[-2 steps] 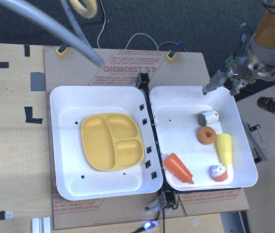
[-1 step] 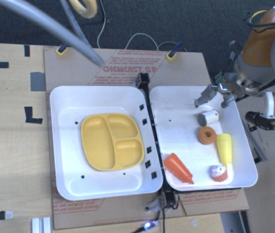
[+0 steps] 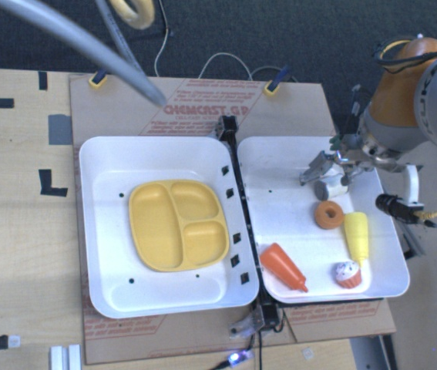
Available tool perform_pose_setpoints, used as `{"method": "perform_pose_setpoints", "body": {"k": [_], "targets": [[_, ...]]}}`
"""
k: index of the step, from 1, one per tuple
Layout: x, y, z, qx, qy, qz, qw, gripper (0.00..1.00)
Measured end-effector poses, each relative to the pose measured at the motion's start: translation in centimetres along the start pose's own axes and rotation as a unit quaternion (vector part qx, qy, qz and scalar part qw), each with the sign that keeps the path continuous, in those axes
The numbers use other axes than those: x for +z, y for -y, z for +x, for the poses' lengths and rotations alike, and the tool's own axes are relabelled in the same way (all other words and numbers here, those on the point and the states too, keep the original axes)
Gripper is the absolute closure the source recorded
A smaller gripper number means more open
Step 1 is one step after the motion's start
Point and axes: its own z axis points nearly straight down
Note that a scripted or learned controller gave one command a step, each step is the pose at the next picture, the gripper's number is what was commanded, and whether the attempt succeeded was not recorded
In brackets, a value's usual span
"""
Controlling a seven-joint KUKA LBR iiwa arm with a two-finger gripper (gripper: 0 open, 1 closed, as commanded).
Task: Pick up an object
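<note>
Your gripper (image 3: pixel 327 177) hangs low in the right bin (image 3: pixel 280 156); whether it's spread I cannot tell. The toy doughnut (image 3: pixel 329 214) lies just beside it; a slightly off descent could nudge it against the yellow bottle (image 3: pixel 357 236).

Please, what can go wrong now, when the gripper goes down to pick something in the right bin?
1. The gripper hangs just above the brown ring, and the yellow bottle lies right beside it. A descent may push one against the other instead of grasping.
2. The ring lies flat, so the fingers may slide off it.
3. The orange carrot and the small cupcake lie near the right bin's front rim, where the wall may block the fingers.
</note>
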Motion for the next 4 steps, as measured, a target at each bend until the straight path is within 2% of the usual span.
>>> {"method": "perform_pose_setpoints", "body": {"k": [1,2,4], "targets": [[4.3,-0.4,0.5,0.0,0.002,-0.003,1.0,0.0],[2.9,-0.6,0.5,-0.001,0.002,-0.006,1.0,1.0],[-5.8,-1.0,0.8,0.0,0.0,-0.005,1.0,1.0]]}}
